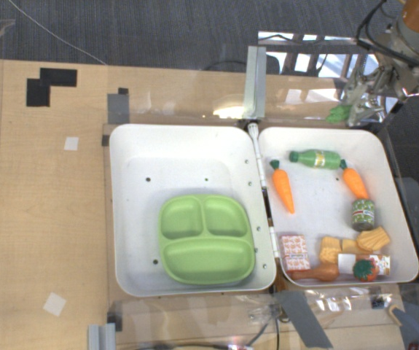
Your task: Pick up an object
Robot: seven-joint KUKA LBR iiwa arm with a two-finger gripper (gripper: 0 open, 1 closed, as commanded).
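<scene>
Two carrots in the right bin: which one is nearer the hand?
The smaller carrot by the right wall, just below the green bottle. The other carrot lies by the divider, farther from the hand.

Light wooden table point(41, 217) carries two shallow white plastic bins side by side. Left bin point(132, 152) holds a green three-compartment plastic plate point(206, 239), lying flat in the near half. Black square markers point(49, 84) at table's far left.
</scene>
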